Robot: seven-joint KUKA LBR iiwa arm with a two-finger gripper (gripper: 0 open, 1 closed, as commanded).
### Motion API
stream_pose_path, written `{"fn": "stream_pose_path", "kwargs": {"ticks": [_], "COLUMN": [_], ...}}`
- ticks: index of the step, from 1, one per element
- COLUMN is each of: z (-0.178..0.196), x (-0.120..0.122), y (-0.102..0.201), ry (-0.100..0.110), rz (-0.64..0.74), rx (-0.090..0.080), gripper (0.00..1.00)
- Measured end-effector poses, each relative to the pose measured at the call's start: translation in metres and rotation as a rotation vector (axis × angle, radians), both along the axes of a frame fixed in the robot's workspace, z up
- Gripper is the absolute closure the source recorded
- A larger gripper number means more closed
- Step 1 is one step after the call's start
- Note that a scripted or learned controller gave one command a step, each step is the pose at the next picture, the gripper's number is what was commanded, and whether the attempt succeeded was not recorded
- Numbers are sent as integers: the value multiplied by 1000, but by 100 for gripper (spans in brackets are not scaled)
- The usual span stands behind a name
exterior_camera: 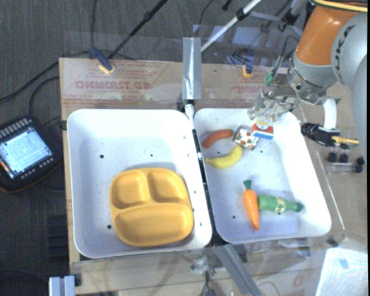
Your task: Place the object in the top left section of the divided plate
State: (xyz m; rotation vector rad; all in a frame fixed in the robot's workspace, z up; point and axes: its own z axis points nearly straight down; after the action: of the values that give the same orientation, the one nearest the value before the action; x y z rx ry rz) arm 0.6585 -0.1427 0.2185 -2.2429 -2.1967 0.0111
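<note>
A yellow divided plate lies in the left bin, towards its front. Its top left section is a small compartment beside a second small one, with a long compartment in front. My gripper hangs over the back of the right bin. It is directly above a small white carton with red and blue marks. A speckled little block lies just left of the carton. I see nothing held in the gripper.
The right bin also holds a red sausage, a yellow banana, an orange carrot and a green toy. A divider wall runs between the bins. A tablet sits off to the left on the floor.
</note>
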Motion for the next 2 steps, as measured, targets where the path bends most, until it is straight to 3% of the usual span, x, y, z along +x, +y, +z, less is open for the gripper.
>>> {"fn": "stream_pose_path", "kwargs": {"ticks": [1,2], "z": [23,31], "x": [-76,-165], "y": [62,148], "ry": [0,2], "rz": [129,289], "rx": [4,5], "gripper": [100,100]}}
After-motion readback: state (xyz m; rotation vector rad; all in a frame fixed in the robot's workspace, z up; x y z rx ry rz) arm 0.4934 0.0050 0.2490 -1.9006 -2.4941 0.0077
